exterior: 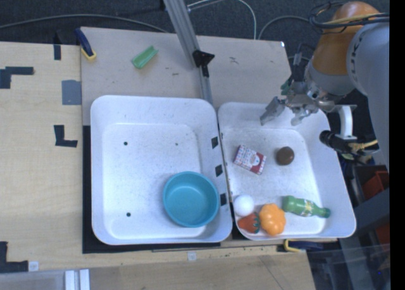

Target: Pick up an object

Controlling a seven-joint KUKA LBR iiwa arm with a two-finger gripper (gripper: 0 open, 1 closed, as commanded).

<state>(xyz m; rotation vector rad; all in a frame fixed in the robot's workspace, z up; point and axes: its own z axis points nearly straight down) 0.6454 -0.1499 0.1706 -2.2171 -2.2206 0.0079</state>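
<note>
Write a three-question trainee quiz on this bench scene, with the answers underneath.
1. True or false: the blue bowl sits in the same bin as the red carton.
2. Which lies nearest the gripper? A) the brown ball B) the green bottle C) the white ball
3. Fill in: the orange pepper lies at the right bin's ____ edge, beside the white ball.

Key
1. False: the bowl is in the left bin, the carton in the right one.
2. A
3. near (bottom of the view)
</note>
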